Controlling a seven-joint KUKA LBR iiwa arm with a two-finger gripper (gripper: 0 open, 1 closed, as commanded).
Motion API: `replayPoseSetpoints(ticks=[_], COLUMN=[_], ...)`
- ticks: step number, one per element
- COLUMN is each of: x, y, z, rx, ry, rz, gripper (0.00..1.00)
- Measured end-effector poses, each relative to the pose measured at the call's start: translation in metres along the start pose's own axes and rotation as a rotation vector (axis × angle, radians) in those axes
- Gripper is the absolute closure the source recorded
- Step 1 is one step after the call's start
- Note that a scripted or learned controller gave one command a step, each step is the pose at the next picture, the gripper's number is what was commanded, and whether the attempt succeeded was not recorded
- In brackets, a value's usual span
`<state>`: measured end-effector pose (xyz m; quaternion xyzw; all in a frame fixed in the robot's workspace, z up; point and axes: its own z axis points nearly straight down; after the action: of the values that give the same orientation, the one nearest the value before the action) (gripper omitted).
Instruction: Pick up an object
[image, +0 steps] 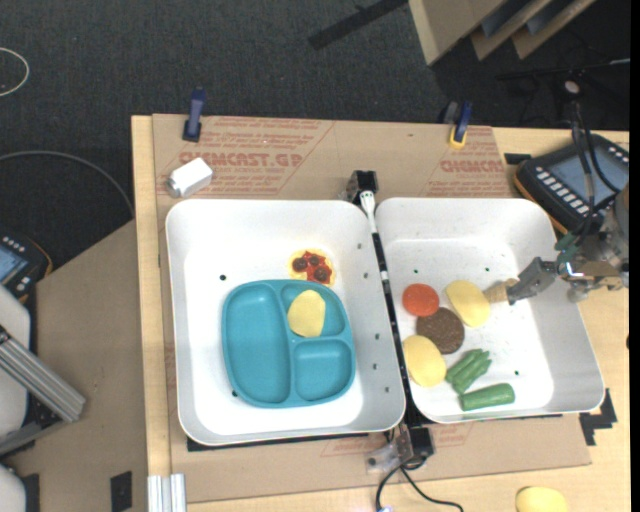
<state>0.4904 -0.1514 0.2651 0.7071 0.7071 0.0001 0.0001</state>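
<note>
The right bin (520, 225) holds an orange-red disc (421, 298), a pale yellow piece (468, 302), a brown round patty (440, 329), a yellow lump (424, 360) and two green vegetables (468, 368) (487, 396). My gripper (512, 289) reaches in from the right, low over this bin, and its tip sits right beside the pale yellow piece. Nothing is visibly held. In the left bin (200, 260) lies a teal divided tray (262, 345) with a yellow item (307, 313) in its upper compartment. A small red-and-yellow item (312, 265) rests above the tray.
A white block (190, 177) lies on the board at the back left. Two blue clamps (194, 115) (459, 122) hold the board's far edge. A control pendant (570, 180) sits at the right, and a yellow object (540, 498) lies off the board at the bottom right.
</note>
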Motion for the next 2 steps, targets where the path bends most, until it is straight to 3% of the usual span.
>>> replayPoseSetpoints(ticks=[1, 2], x=[0.040, 0.015], y=[-0.014, -0.013], z=[0.127, 0.169], rx=[0.014, 0.007], ry=[0.006, 0.002], rz=[-0.002, 0.002], gripper=[0.00, 0.00])
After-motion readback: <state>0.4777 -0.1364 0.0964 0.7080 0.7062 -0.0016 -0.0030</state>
